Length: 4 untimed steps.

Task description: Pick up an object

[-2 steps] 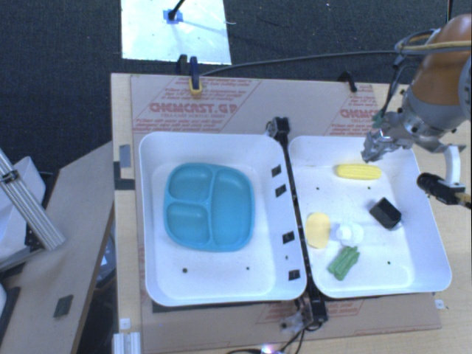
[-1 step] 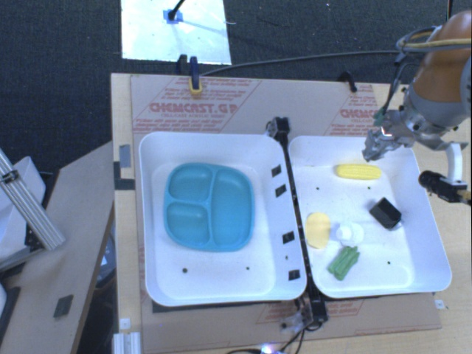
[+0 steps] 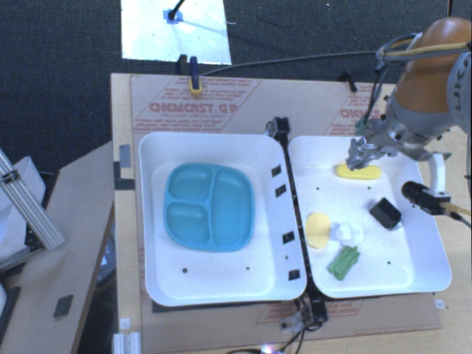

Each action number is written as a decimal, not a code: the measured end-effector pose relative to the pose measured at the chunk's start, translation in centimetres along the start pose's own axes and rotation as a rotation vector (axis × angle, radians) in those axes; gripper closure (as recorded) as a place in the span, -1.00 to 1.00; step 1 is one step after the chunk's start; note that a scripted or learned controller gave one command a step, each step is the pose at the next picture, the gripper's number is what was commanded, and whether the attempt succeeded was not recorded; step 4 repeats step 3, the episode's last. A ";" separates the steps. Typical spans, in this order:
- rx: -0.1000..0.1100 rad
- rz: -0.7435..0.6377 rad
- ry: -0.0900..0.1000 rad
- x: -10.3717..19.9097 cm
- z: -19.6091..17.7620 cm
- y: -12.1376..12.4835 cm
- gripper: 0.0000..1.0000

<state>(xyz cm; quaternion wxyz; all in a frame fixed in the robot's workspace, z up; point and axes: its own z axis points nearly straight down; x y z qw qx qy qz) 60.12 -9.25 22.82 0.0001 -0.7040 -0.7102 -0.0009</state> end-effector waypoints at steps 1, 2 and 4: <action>0.001 0.000 0.000 5.3 1.1 -1.8 1.00; 0.003 -0.001 0.001 10.8 1.8 -4.0 1.00; 0.002 -0.001 0.001 15.9 2.4 -5.3 1.00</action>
